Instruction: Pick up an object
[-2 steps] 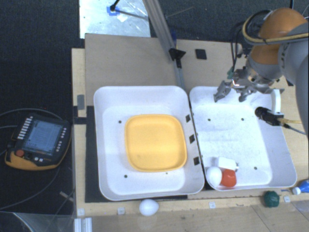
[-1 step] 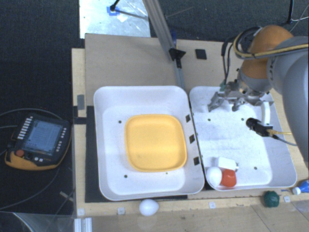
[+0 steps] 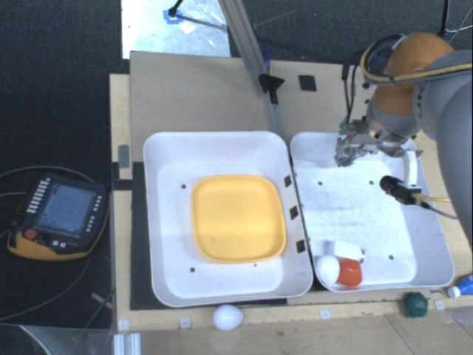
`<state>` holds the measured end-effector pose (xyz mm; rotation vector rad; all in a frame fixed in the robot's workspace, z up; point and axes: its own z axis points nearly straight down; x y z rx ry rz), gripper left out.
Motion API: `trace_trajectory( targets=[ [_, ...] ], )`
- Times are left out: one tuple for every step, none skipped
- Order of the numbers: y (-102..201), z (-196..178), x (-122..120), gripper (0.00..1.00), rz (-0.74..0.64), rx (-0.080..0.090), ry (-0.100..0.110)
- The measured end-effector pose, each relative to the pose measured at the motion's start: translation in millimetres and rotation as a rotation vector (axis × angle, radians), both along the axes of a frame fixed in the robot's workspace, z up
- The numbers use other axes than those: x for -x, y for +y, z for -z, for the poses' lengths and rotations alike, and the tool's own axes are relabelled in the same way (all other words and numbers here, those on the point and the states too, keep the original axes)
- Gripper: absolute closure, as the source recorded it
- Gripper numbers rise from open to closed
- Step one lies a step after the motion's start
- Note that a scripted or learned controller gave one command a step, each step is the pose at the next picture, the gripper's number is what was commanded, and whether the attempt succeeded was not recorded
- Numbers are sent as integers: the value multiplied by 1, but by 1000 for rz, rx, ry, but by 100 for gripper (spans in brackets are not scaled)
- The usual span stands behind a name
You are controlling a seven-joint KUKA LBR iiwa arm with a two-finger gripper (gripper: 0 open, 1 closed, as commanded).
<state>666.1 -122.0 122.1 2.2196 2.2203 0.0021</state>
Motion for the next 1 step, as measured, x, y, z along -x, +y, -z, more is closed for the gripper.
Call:
trace_trajectory(
  targets=[
    [3,-43,1,100,0,0,-2]
  ],
)
